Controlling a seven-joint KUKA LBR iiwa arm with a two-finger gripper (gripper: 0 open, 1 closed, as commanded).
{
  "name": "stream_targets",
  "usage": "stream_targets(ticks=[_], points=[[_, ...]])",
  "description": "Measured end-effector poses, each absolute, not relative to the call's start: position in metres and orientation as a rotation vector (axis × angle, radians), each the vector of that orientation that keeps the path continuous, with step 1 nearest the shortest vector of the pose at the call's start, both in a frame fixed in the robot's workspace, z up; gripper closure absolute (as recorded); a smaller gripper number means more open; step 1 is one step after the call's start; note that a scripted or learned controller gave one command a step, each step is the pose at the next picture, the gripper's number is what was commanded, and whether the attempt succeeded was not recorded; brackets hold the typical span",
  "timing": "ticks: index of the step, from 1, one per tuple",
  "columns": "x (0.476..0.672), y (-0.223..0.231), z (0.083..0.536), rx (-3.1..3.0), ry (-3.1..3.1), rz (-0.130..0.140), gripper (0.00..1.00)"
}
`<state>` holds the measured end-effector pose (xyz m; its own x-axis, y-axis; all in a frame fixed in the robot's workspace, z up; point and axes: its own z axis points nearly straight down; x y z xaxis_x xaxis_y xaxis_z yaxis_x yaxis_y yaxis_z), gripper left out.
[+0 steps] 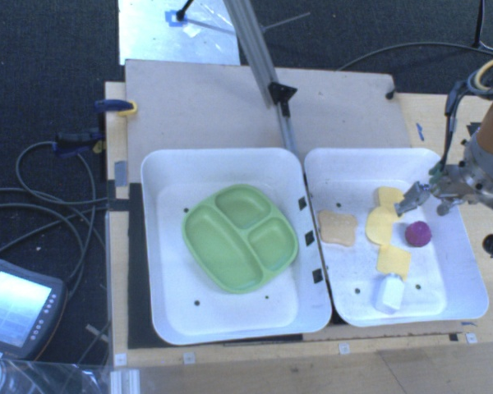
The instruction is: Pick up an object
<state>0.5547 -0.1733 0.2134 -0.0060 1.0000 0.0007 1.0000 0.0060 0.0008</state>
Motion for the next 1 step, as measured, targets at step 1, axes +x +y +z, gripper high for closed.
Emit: stream_targets(ticks=[1], points=[[0.5548, -0.1732, 0.2135, 2.217, 2.225, 0.003, 0.00]])
